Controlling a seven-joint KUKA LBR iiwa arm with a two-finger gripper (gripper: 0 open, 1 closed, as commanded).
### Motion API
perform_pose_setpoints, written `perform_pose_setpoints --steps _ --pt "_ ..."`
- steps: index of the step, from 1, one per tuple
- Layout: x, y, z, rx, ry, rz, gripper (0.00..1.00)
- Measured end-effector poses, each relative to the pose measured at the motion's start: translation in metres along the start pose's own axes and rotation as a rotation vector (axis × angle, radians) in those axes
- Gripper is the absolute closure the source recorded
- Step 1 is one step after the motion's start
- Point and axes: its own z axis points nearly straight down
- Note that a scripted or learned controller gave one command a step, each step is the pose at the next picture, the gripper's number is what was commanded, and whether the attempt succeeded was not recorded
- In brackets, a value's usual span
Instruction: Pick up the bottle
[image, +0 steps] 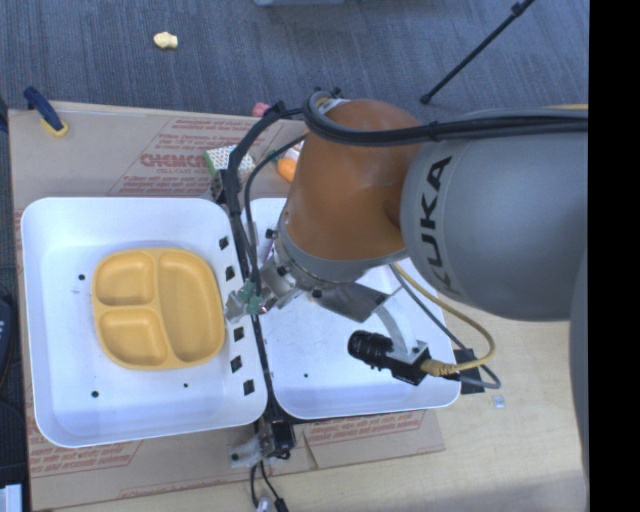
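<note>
The arm's orange band (355, 180) and grey wrist hang over the right bin (330, 385) and hide most of its floor. The gripper (252, 296) sits low at the bin's left wall, close to the divider between the two bins; the wrist covers most of it. A small orange object (287, 168) peeks out behind the arm at the right bin's back edge. I cannot tell whether it is the bottle.
A yellow divided plate (158, 306) lies in the left bin (50, 400). A black cylindrical fitting with a yellow cable (385, 355) hangs from the wrist over the right bin's front. Cables run along the divider (245, 220). Cardboard lies under both bins.
</note>
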Motion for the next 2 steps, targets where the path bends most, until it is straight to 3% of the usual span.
perform_pose_setpoints --steps 1,2 --pt "-0.060 -0.033 0.094 0.004 0.002 0.139 1.00" --pt "-0.058 -0.034 0.034 0.000 0.000 0.030 1.00"
